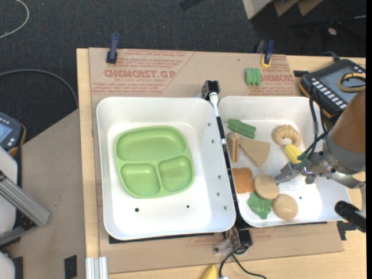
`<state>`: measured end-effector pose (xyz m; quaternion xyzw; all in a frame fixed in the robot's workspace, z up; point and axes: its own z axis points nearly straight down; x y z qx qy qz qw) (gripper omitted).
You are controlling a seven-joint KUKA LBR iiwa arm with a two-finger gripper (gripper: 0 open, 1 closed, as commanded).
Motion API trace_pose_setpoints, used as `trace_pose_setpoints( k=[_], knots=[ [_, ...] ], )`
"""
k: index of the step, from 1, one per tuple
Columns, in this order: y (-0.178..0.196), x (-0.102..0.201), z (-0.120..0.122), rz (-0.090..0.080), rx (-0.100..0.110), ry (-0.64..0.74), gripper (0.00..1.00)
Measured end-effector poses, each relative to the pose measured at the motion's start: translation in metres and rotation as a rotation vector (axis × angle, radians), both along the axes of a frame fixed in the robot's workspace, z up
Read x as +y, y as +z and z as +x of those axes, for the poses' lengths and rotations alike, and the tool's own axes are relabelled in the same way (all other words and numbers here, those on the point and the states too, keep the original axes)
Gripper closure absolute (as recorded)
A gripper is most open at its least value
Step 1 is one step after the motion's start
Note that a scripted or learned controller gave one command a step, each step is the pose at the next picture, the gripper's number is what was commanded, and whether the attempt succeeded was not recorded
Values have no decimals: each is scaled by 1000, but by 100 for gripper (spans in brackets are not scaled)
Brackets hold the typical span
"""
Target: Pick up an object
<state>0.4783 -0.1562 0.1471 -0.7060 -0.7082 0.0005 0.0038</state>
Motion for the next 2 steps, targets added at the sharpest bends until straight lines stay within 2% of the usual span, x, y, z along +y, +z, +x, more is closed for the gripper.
trace_pose_setpoints(
  k=[1, 2],
  knots=[
    [15, -3, 1, -6, -9, -3, 100],
    [39, 73, 1, -4, -9, 3, 100]
  ],
)
